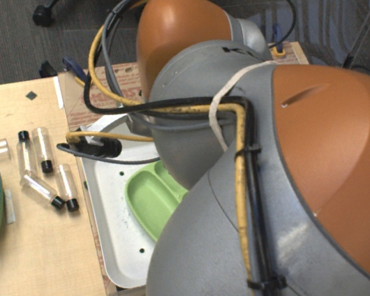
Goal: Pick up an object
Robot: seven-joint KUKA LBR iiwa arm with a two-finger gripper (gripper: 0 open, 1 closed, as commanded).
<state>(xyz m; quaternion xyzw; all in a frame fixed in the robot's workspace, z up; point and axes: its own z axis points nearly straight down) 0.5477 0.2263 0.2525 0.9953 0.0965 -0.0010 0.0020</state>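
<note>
Where the arm (276, 184) looms over the bin (115, 213) — green tray (151, 199) half hidden, gripper state untellable.

grey-orange arm (276, 184) over bench

I see my arm (259, 166) as bulky grey casings with glossy orange caps. Yellow and black cables (245, 190) run along it, cinched by a white tie (216, 113)
</note>
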